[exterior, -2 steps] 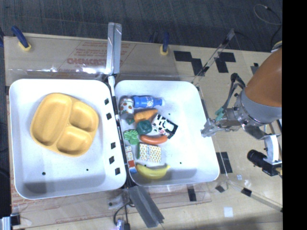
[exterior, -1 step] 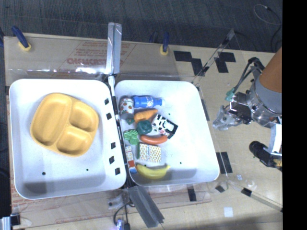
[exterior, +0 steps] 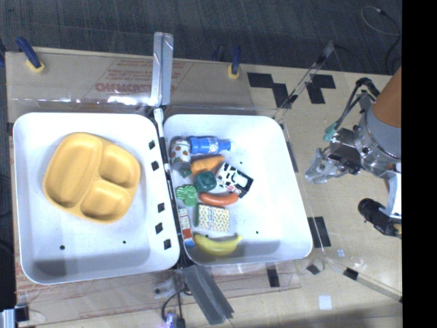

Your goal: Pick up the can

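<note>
Toys crowd the left half of the right bin point(exterior: 290, 183), which I take as the landmark for everything else. The can point(exterior: 179, 150), small with a red and white label, lies in this bin's upper left corner, close against the left wall. Just right of the can lies a blue bottle point(exterior: 207, 144), and below these come an orange carrot point(exterior: 207, 165), a teal piece point(exterior: 204, 181), a black-and-white spotted toy point(exterior: 234, 178), a red sausage point(exterior: 218, 199), a green leafy piece point(exterior: 187, 195), a patterned packet point(exterior: 213, 218) and a yellow banana point(exterior: 217, 243) near the bin's lower wall. Left of this bin, touching it along the divider, sits the left bin point(exterior: 27, 244) with a yellow sectioned tray point(exterior: 92, 176) in it. The tool point(exterior: 321, 168) hangs outside the right bin, beyond its right wall, over the tabletop point(exterior: 341, 285), well apart from the can; it has nothing in it, and whether it is spread or closed I cannot tell.
</note>
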You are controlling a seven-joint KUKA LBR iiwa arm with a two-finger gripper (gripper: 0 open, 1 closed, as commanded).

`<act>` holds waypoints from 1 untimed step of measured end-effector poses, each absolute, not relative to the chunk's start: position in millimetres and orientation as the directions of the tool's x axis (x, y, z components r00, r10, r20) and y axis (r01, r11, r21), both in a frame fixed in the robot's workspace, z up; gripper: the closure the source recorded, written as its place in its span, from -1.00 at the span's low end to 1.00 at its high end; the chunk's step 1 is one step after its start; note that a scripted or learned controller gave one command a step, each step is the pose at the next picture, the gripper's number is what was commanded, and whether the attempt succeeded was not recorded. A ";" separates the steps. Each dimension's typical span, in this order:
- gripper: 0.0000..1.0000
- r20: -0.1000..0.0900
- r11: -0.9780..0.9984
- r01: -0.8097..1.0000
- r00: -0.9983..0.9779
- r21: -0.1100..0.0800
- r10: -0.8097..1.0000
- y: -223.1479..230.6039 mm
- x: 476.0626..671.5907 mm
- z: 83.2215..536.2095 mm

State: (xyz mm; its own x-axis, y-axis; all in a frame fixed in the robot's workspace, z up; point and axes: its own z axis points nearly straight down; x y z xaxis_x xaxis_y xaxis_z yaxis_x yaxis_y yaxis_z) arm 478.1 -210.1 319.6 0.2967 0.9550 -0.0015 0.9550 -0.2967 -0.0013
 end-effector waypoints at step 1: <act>1.00 -0.001 -0.640 0.768 0.640 0.000 0.768 -202.5 477.3 315.7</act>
State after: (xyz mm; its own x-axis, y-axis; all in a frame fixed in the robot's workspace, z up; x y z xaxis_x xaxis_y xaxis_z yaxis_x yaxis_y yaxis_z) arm 477.3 -202.5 315.7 0.6405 0.7680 -0.0008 0.7680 -0.6405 0.0004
